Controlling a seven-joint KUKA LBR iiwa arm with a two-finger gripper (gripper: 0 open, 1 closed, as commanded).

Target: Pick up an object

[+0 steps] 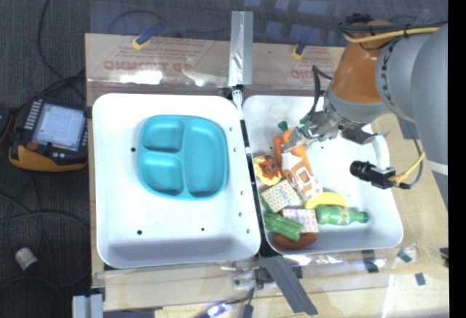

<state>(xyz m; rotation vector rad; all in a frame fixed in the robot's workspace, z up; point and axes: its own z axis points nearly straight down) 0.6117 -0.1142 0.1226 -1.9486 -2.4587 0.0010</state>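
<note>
The right bin (378,200) holds a pile of small things along its left side. Among them are an orange carrot-like piece (282,142), a white and orange carton (303,177), a yellow banana (325,200), a green bottle (341,217), a checkered packet (279,196) and a green vegetable (280,225). My gripper (309,127) reaches in from the upper right and hangs low over the bin's upper middle, just right of the orange piece and above the carton. Nothing is visibly lifted by it.
The left bin (116,222) holds a blue divided plate (182,156). A black cylinder on a yellow cable (370,172) hangs over the right bin's right part. A handheld screen unit (51,134) lies on the floor at far left.
</note>
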